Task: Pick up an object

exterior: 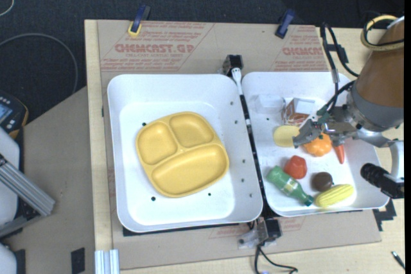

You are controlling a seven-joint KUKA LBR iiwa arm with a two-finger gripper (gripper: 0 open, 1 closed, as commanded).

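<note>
Jaws hover low beside the orange fruit in the right bin.

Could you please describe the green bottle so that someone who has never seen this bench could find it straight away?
Look at the right-hand white bin, the one holding small toy foods, not the one with the yellow divided plate. Along its near edge lies the green bottle, on its side, between the red tomato-like piece and the yellow corn. It is the only green, elongated item there.
</note>
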